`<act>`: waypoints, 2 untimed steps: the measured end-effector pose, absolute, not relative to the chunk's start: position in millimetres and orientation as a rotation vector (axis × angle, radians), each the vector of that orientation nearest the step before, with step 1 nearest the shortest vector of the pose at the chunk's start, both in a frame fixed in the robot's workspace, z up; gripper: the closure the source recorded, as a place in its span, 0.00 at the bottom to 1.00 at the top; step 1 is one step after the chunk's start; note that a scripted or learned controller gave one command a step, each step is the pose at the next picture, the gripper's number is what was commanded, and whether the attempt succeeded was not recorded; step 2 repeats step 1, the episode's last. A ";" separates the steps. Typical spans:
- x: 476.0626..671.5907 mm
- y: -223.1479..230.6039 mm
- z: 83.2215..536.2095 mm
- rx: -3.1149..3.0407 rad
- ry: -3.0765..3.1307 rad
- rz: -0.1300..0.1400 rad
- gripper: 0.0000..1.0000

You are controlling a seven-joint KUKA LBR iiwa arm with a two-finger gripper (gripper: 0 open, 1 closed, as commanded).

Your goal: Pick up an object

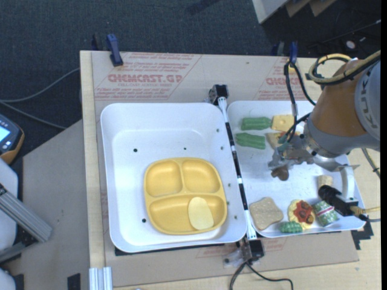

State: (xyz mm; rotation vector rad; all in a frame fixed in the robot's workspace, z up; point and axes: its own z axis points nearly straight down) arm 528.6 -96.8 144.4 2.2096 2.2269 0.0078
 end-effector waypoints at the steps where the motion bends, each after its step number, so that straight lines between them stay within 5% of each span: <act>1: 588.5 -0.9 226.6 2.201 2.229 0.018 1.00; 2: 588.5 -0.9 226.6 2.201 2.229 0.018 1.00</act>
